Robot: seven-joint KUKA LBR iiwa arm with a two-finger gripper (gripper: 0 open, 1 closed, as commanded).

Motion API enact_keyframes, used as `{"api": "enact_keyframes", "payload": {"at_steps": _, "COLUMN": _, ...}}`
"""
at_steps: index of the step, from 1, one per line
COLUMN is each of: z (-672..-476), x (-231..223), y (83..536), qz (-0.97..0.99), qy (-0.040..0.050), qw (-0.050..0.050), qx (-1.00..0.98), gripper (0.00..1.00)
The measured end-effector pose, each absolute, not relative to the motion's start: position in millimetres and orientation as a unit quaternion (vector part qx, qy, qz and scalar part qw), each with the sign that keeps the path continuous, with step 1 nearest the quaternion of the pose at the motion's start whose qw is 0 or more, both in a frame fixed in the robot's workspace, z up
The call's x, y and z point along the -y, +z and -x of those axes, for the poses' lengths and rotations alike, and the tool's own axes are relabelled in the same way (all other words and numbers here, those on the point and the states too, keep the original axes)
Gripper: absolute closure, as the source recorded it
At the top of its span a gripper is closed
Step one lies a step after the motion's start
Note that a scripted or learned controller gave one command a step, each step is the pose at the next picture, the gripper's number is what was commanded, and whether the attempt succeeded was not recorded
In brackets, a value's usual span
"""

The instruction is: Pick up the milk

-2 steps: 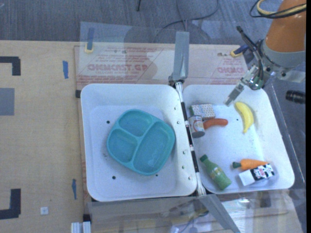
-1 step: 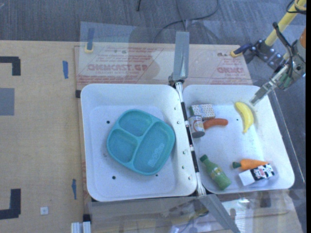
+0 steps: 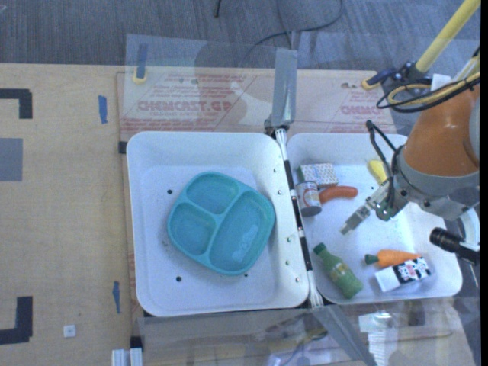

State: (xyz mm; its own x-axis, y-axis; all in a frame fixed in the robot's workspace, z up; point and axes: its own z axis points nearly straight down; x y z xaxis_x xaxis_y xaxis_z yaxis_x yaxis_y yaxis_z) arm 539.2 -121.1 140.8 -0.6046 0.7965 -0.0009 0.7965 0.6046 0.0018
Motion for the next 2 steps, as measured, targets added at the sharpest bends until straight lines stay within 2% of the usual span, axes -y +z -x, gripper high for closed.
{"api": "enact_keyframes", "payload": {"at_steps": 1, "z": -479.7, "x": 22, "y": 185, "qz": -0.495, "qy": 0.0002, "qw": -0.001, "qx": -0.869, "gripper": 0.0}}
{"api": "enact_keyframes", "payload": {"at_steps": 2, "z": -578.6, "x": 19, "y": 185, "qz": -0.569, "qy": 0.0003, "qw": 0.001, "qx": -0.823, "gripper": 0.0}}
